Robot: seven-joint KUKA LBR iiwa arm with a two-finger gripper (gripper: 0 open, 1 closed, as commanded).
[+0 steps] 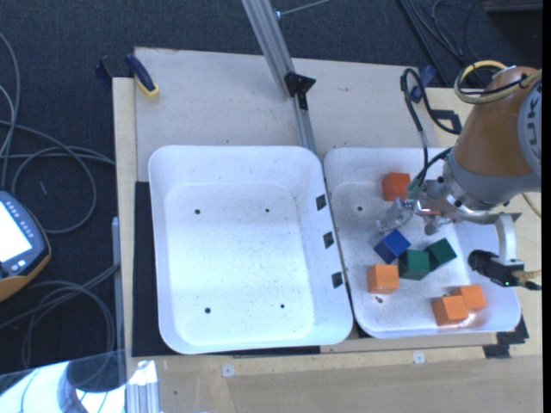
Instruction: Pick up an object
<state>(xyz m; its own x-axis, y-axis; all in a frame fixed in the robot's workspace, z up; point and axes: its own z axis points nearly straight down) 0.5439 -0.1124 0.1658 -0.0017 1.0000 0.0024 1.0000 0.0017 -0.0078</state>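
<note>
Over the right bin [508, 325] I see the arm [495, 149] reaching in from the right, orange band uppermost, with the gripper [398, 219] low above the bin floor. The metal fingers [385, 223] point down and left toward the blue cube [393, 245]. They stand narrowly parted just above that cube; I see nothing between them, so I log no grasp.

Contents of the right bin, as I read them:
- One orange cube [396, 185] near the far wall, just up from the gripper.
- The blue cube in the middle, tilted on a corner, just beneath the fingertips.
- Two green cubes [428, 258] directly right of the blue one, touching or nearly touching each other.
- One orange cube [383, 278] just below the blue cube, near the green pair.
- Two orange cubes [459, 305] side by side at the near right corner, apart from the central cluster.

The left bin [159, 231] sits beside the right one, their rims overlapping along the centre. Both rest on the wooden bench [215, 93]. A slanted metal rail [271, 37] crosses the bench top down to the join between the bins.
</note>
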